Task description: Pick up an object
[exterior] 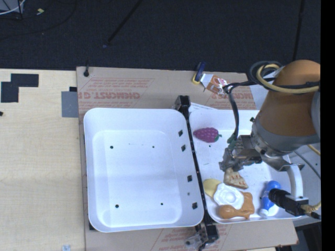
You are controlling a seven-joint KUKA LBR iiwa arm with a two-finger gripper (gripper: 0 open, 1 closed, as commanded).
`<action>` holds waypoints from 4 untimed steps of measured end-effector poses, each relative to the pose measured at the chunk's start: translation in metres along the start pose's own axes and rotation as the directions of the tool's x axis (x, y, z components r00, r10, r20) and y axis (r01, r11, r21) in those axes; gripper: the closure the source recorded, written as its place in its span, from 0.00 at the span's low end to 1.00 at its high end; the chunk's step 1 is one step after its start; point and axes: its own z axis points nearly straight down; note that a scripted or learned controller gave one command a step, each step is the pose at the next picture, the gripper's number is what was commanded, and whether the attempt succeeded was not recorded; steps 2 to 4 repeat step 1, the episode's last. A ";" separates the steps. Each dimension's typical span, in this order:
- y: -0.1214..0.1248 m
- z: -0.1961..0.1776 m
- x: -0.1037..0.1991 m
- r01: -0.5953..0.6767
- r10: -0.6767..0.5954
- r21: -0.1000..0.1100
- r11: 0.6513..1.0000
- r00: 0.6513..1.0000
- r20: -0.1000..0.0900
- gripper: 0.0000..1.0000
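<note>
I see the gripper [233,166] low in the right bin [220,120], directly over a brown waffle-like toy [236,179]. Whether it grasps anything, I cannot tell. Purple grapes [206,135] and a fried egg toy [229,195] lie near. Nothing visibly lifted; pickup remains outstanding.

Lying under the gripper [235,162]: right bin [212,151]. Sitting left of the gripper, meeting that bin along a black strip [189,150]: left bin [97,156]. Spreading beneath both bins: cardboard [131,85]. Clinging to the cardboard's far edge, beyond the gripper: blue clamp [199,73]. Trailing over dark floor [157,41], farther beyond and left: cable [125,20].
</note>
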 end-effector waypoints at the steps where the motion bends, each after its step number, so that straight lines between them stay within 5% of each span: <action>1: -0.002 -0.020 0.002 -0.004 0.004 -0.012 1.000 1.000 0.002 1.00; 4: -0.002 -0.020 0.002 -0.004 0.004 -0.012 1.000 1.000 0.002 1.00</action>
